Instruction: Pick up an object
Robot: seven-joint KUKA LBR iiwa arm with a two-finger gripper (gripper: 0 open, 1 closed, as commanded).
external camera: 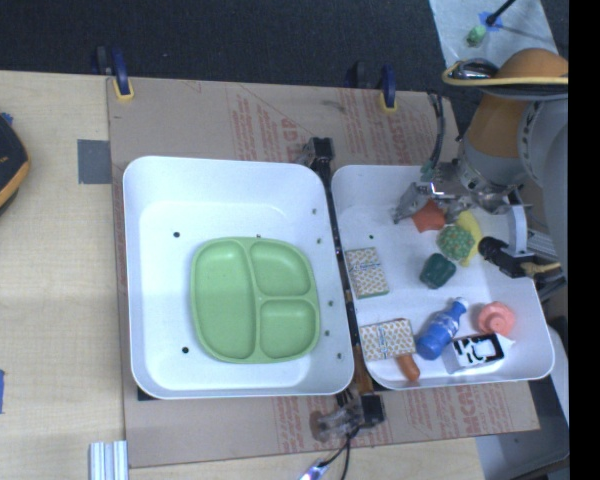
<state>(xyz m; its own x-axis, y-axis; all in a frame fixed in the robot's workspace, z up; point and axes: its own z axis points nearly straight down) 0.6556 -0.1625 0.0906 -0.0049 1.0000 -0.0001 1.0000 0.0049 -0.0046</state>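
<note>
Faint red print on the cardboard sheet (pixel 230 118) under the bins is illegible.

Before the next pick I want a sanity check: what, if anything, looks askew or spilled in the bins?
Nothing spilled. The blue bottle lies on its side in the right bin; the green tray sits flat in the left bin.

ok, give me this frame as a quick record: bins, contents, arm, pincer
left bin: holds green divided tray
right bin: mixed small items
right bin items: blue bottle, dark green block, yellow-green lump, pink piece, two patterned pads
arm: reaching in over the right bin's far corner
pincer: low by an orange item; grip state unclear
</note>
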